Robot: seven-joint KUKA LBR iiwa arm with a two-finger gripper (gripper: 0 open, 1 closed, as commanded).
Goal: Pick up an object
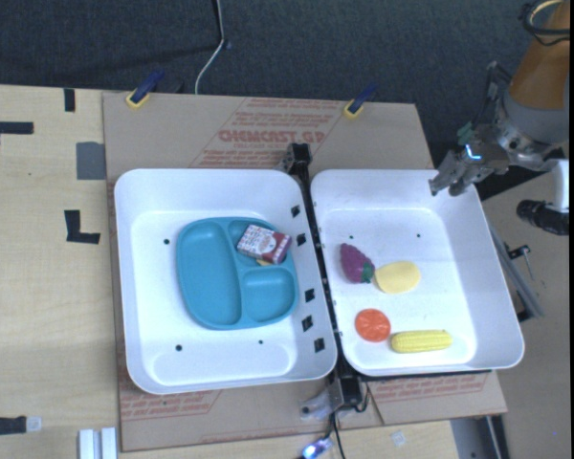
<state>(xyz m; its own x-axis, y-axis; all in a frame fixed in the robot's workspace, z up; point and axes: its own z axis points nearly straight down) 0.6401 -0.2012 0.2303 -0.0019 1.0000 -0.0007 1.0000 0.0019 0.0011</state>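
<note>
**Arm poised at bin's edge, nothing yet picked**

The grey arm's gripper (452,178) hangs over the upper right corner of the right bin (478,220), at the frame's right; whether it is open or closed cannot be told, and it appears to carry nothing. The pick seems barely begun: descent, grasp and lift all remain. Candidates lie lower in that bin: a purple eggplant (353,261) touching a smooth yellow lemon (398,276), a round orange tomato (372,325), a knobbly corn cob (421,340). In the left bin (143,256), a small printed carton (264,246) rests on a glossy blue divided tray (210,275).
</note>
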